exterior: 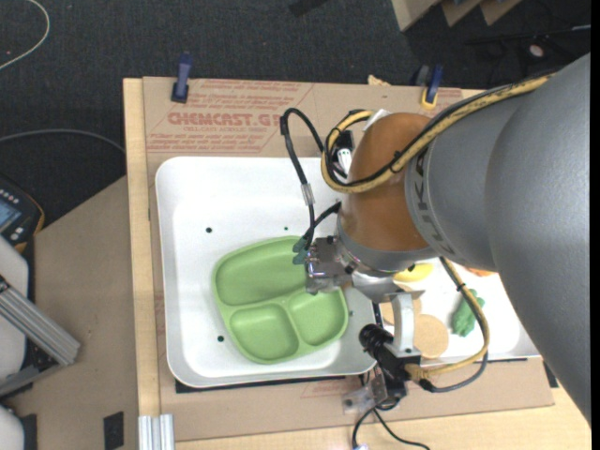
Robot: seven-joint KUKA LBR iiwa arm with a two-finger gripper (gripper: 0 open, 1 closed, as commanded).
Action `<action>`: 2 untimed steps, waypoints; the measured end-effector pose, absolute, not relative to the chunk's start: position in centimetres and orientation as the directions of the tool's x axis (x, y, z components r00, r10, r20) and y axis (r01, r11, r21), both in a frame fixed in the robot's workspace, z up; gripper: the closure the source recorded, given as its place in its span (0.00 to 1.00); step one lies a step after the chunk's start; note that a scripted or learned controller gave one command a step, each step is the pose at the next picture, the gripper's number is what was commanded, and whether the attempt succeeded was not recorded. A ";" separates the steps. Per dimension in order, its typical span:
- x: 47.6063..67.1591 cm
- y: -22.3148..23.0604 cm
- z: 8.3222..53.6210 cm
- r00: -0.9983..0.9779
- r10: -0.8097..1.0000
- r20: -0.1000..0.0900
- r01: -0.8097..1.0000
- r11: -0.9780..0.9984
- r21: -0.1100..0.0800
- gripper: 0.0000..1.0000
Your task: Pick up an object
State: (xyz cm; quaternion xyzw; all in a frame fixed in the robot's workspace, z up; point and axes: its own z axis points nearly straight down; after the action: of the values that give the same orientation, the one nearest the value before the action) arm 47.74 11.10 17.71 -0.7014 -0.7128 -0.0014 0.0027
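We see the gripper (323, 268) at the right rim of the green plate (267, 298) in the left bin (187, 251). Clenched or released, we can't tell: wrist hides it.

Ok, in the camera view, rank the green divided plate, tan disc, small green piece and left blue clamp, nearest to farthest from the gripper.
1. green divided plate, left bin, right by the gripper.
2. tan disc, right bin, near side.
3. small green piece, just past the disc.
4. left blue clamp, board's far-left corner.
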 end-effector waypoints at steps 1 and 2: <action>47.9 10.2 18.8 -0.001 1.000 0.001 1.000 0.001 0.001 1.00; 48.1 14.5 38.1 -0.007 1.000 0.008 1.000 0.007 0.018 1.00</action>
State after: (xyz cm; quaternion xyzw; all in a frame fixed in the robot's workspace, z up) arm 48.10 14.50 38.07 -0.7046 -0.7095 -0.0092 -0.0035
